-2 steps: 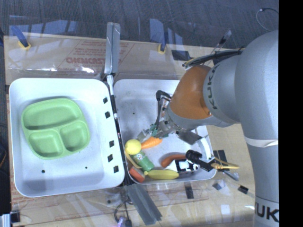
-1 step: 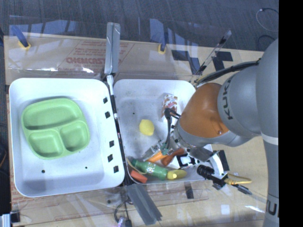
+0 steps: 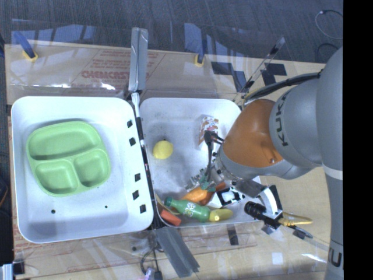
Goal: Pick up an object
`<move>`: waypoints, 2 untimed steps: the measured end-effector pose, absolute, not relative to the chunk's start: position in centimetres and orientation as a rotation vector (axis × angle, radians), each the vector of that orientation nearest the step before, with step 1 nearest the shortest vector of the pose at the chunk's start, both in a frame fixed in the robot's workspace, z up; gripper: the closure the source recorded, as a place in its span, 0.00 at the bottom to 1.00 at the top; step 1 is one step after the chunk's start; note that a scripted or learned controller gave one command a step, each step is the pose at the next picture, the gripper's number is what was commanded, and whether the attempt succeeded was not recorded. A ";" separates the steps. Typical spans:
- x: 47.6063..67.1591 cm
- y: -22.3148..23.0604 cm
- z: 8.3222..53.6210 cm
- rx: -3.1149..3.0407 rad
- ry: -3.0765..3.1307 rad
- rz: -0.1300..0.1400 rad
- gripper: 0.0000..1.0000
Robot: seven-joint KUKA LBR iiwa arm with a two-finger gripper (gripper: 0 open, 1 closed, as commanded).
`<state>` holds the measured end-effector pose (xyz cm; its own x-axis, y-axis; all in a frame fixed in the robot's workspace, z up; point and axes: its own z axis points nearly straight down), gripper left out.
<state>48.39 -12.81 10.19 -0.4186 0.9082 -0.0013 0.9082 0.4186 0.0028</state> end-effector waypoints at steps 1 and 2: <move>47.9 -4.3 24.0 1.652 2.671 0.001 1.00; 47.8 -4.4 24.0 1.653 2.671 0.000 0.00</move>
